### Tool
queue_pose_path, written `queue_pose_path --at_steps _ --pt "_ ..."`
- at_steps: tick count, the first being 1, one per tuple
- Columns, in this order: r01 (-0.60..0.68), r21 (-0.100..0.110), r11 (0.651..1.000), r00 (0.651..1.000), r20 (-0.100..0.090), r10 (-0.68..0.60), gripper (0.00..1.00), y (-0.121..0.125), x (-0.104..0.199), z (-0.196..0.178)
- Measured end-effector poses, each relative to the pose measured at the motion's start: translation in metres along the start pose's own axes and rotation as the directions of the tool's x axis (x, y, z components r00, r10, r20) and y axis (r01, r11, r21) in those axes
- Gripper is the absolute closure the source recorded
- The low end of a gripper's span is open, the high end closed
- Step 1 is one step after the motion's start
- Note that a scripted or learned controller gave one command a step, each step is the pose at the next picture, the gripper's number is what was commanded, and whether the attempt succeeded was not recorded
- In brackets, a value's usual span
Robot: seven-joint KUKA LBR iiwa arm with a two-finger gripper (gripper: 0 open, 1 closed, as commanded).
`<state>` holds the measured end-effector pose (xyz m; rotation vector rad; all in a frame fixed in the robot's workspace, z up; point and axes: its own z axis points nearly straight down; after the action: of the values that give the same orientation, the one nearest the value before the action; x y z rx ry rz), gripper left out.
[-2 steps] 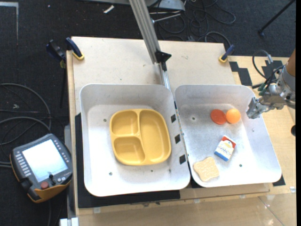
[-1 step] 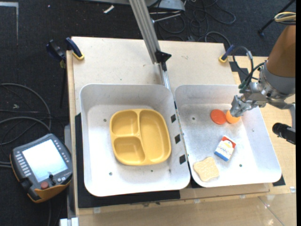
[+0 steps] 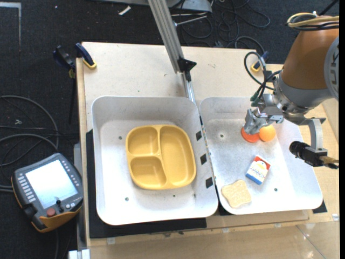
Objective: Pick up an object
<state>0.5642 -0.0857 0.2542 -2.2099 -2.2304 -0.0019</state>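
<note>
While nothing has left the right bin yet, the pick looks close. Nearest the camera lies a slice of toast, just behind it a small blue-and-white carton — both untouched. Farther back, the hand is down at an orange disc, with an orange ball touching alongside. Whether the hand is spread or pinching, I cannot tell — grasp and lift remain. The yellow divided tray sits in the left bin.
</note>
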Motion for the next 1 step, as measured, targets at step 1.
queue_pose_path --at_steps 1 --pt "-0.001 -0.001 1.000 1.000 0.001 0.001 1.00 0.0072 0.0451 -0.0009"
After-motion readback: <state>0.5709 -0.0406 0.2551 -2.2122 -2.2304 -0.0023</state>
